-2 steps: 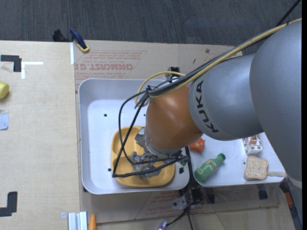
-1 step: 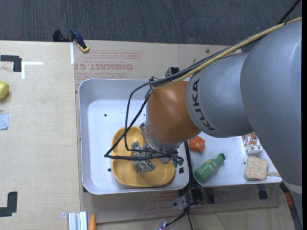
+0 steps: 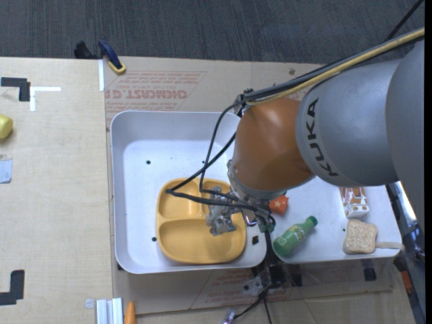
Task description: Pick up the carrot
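Arm over left bin; carrot not yet taken.

The grey-and-orange arm holds its metal claw low over the yellow divided plastic tray; claw state cannot be told. The small orange carrot lies at the right white bin's left edge, beside a green plastic bottle.

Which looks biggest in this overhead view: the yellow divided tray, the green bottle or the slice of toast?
1. yellow divided tray, clearly the largest.
2. green bottle.
3. slice of toast, close to the bottle in size, so that order is unsure.
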Controlling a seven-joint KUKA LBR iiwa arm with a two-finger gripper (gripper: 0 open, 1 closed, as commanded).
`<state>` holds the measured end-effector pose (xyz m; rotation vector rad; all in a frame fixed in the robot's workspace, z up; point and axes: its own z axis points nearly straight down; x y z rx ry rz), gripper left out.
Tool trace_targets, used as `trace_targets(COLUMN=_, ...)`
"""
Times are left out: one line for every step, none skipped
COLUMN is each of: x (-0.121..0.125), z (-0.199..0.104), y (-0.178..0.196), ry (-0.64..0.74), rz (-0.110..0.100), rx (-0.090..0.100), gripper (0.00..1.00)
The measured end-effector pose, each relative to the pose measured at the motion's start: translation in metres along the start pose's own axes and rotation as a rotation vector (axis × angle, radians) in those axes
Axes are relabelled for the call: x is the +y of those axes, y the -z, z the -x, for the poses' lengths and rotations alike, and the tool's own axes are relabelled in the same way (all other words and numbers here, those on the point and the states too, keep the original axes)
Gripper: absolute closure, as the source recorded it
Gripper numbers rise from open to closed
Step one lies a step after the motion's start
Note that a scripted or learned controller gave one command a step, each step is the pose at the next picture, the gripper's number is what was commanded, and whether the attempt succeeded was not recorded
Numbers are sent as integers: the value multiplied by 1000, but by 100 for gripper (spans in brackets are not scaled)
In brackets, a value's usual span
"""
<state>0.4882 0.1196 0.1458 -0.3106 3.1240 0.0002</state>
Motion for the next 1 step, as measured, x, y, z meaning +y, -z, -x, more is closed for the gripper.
trace_targets(x=1, z=1, y=9, ry=3, rz=0, rx=-2, gripper=100)
